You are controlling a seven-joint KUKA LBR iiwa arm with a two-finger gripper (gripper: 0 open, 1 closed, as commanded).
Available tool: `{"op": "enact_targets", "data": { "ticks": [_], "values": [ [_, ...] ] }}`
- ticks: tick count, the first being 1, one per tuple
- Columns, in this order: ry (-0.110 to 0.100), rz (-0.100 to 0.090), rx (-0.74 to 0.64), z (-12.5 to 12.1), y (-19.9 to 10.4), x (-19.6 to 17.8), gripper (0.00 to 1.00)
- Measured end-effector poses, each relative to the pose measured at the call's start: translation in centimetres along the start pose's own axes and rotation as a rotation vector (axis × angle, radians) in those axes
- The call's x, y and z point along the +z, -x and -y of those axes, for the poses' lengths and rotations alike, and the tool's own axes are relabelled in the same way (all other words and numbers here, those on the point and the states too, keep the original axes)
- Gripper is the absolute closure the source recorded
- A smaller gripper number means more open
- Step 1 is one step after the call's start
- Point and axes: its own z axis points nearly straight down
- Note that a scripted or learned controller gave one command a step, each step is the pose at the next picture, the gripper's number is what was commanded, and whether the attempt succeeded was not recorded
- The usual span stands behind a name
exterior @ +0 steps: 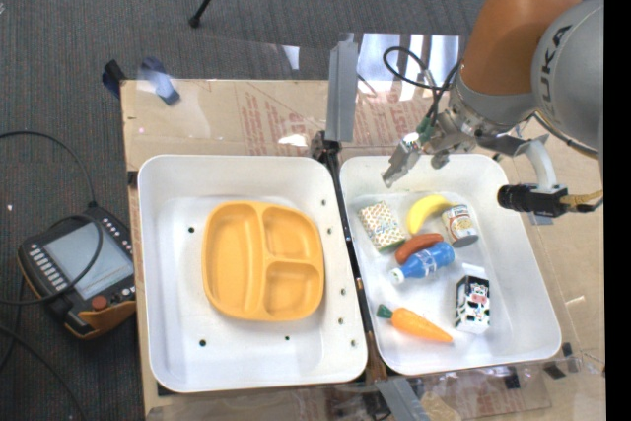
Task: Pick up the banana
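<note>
Orange plastic carrot [420, 324] at near edge of right white bin [537, 311], well below jaws. Black-and-white milk carton [473, 302], blue plastic bottle [425, 262], red sausage-shaped toy [419, 245] between carrot and jaws. Short yellow toy banana [429, 209] lies just below-right of jaws, touching small tin can [459, 224]; patterned box [382, 224] just left. Gripper [402, 159] hangs over bin's far rim; jaws' state: cannot tell. Banana likely light, rigid, smooth, slippery. Best grip across middle of curve, avoiding can. Yellow divided plate [263, 261] in left bin, far left.

The bench [227, 113] bears a left bin [168, 212] and right bin [523, 311], side by side.
</note>
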Motion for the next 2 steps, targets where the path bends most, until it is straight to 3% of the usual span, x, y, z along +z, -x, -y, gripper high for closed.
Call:
{"op": "enact_targets", "data": {
  "ticks": [1,2],
  "values": [
    [-0.001,-0.001,-0.022,1.9,5.8,7.4,0.00],
    [0.005,0.002,0.021,2.9,9.5,13.5,0.00]
  ]
}}
